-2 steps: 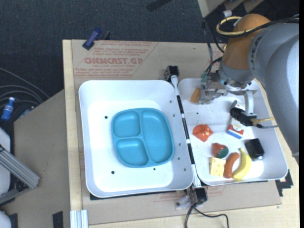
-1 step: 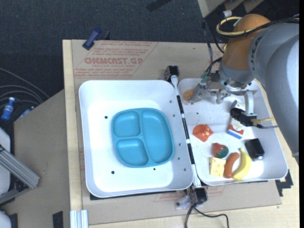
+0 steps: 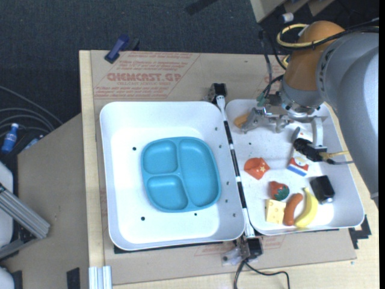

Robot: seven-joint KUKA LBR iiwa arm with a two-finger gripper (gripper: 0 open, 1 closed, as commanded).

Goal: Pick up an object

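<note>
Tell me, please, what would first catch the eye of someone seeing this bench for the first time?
The bright blue divided plate in the left bin stands out first. Next comes the grey arm with its orange band, reaching into the far end of the right bin, and the small toy foods at that bin's near end, among them a banana and a sausage.

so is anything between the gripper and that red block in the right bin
Nothing visible blocks it. The gripper sits at the far end of the right bin, beside a small orange piece. The red block lies nearer the camera, with bare bin floor between them. The other toys lie further on, toward the bin's near end.
</note>
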